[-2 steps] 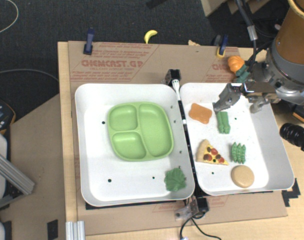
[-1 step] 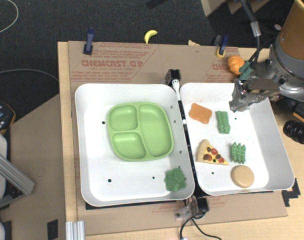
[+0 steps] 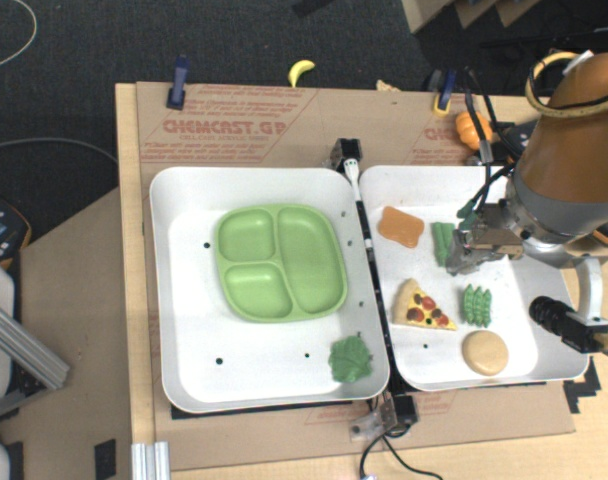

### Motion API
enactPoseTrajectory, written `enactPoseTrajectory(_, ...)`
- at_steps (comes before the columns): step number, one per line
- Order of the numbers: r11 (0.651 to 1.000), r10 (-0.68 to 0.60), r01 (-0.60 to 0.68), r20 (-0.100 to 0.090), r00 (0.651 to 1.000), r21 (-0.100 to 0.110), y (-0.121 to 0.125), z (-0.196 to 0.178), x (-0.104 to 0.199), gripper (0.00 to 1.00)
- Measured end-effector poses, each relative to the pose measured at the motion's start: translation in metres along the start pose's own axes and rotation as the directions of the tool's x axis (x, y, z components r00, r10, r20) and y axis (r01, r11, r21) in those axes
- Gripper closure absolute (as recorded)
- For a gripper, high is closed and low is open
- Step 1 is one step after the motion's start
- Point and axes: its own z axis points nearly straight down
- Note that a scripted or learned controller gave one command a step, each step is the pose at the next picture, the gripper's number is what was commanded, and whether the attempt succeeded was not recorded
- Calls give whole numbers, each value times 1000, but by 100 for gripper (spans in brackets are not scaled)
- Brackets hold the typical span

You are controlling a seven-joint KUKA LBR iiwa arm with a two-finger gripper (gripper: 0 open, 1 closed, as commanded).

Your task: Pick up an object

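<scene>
The gripper (image 3: 462,251) hung low in the right bin (image 3: 544,368) at the green bar (image 3: 442,243) — its grip impossible to judge — so a crooked pinch risked slipping.

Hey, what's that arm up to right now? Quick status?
Gripper low in right bin, at green bean piece. Grasp unconfirmed. Pizza slice, bread roll close by.

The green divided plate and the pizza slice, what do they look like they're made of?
The green divided plate looks like moulded plastic: one even colour, rounded compartment ridges and a soft sheen. The pizza slice seems to be a plastic or rubber toy, judging by its flat painted-looking red spots and uniform crust edge, though the view is too coarse to tell hard from soft.
</scene>
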Motion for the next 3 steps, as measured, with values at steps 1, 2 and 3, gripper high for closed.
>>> enactPoseTrajectory(1,1000,-12,12,-3,1000,-14,54,69,54,100)
enactPoseTrajectory(2,1000,-7,8,3,1000,-31,173,62,5,100)
enactPoseTrajectory(3,1000,-3,3,-2,1000,-11,139,105,-34,100)
